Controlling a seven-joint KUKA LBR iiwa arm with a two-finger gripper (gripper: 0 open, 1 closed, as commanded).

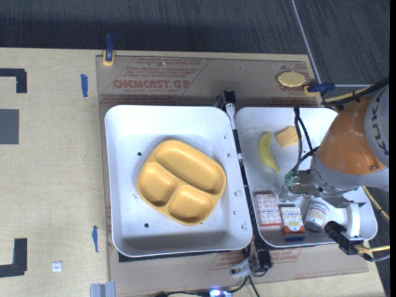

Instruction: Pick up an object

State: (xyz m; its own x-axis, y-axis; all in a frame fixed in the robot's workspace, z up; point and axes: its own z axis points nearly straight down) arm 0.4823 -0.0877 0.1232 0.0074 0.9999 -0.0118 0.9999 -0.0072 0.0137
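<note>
The likeliest things to be picked lie in the right-hand bin (247, 166). A yellow banana (268, 151), smooth and curved, rests near the bin's middle, with a pale tan wedge like a piece of bread (287, 136) just beside its upper end. Along the near wall stand two small printed cartons, a reddish-white box (266, 209) and an orange-red box (291, 219), side by side, and next to them a little round can (317, 215) with a pale label. The gripper (303, 183) hangs over this bin between the banana and the boxes (seen from above, under the wrist, so whether it is spread or closed I cannot tell).

The arm (356, 147) comes in from the right, its orange band glossy and rounded, with black cables looping off it.

The left bin (117, 184) is shallow white plastic with rounded corners, and holds a mustard-yellow moulded tray (180, 181) of three soft compartments, set at a tilt.

Both bins sit on a brown cardboard sheet (161, 79) printed in red, laid over a pale wooden bench (49, 166). Dark carpet (185, 11) lies beyond.
</note>
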